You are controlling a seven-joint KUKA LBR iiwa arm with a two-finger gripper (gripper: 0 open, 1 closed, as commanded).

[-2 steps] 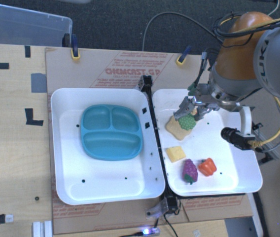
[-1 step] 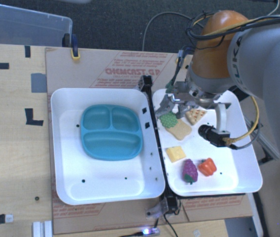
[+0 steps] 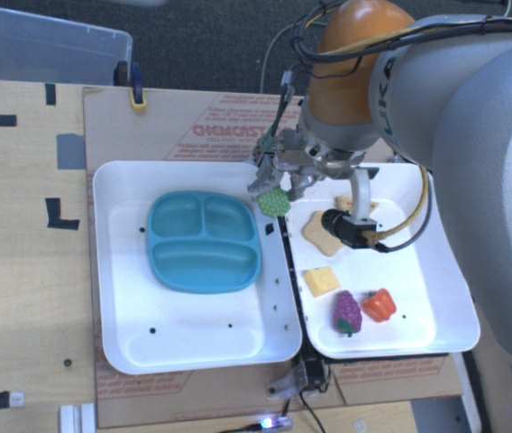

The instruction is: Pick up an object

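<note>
A sheet of brown cardboard [image 3: 211,129] covers the bench, with pale wood [image 3: 22,269] showing to the left and a clear plastic panel [image 3: 49,48] standing at the far back corner. Two shallow white bins sit on the cardboard side by side, their inner walls touching. The left bin [image 3: 121,332] holds a blue divided plate [image 3: 204,242] lying flat toward its far half, with bare white floor in front of it and along its left side. The right bin [image 3: 436,323] carries a tan cracker-shaped piece [image 3: 319,234] near its inner wall, a yellow block [image 3: 321,281] just in front of that, and a purple grape bunch [image 3: 348,313] beside an orange pepper [image 3: 379,305] near the front; these last two are almost touching. A black fitting with a looping cable [image 3: 351,228] hangs from the arm over the far part of that bin, just beside the cracker piece. The grey arm [image 3: 454,88] with its orange band fills the right and upper right, covering the far corner of the right bin. The gripper [image 3: 274,188] is above the shared wall at the far end, and a small green bumpy ball [image 3: 274,203] shows just below its fingertips, over the dividing wall near the plate's far right corner. I cannot tell whether the fingers actually clamp it or whether they are apart or together.
</note>
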